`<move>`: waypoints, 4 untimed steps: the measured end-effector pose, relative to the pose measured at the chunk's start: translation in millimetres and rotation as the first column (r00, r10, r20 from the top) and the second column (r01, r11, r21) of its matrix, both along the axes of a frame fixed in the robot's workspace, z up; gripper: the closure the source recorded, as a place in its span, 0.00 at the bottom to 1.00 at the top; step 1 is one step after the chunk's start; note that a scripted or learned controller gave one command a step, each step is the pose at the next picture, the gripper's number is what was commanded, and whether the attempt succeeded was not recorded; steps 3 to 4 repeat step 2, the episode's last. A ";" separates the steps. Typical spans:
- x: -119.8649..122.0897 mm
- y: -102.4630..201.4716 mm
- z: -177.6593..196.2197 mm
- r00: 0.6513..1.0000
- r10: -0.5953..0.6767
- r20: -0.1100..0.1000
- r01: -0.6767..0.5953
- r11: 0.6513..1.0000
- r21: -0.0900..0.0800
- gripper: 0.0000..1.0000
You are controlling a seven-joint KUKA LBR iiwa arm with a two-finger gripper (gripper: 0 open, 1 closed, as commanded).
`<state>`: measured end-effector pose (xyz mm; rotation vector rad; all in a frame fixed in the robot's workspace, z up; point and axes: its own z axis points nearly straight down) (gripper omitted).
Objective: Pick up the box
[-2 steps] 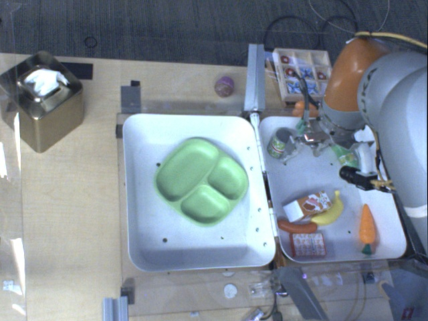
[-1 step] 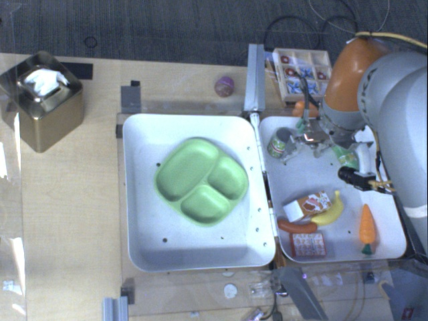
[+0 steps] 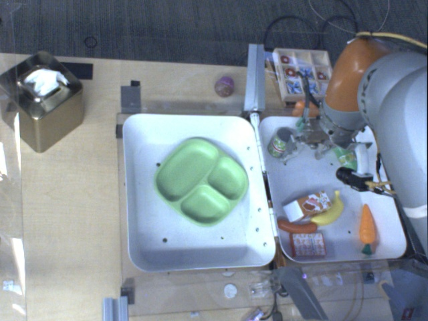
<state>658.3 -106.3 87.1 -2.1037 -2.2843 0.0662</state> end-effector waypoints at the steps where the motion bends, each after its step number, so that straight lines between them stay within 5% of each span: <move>1: -20.0 6.5 0.0 0.978 0.200 0.064 -0.200 0.980 0.003 0.00; 2: 5.0 1.7 0.1 0.958 0.285 0.023 -0.285 0.959 0.007 0.00; 4: 5.0 1.7 0.1 0.958 0.285 0.023 -0.285 0.959 0.007 0.00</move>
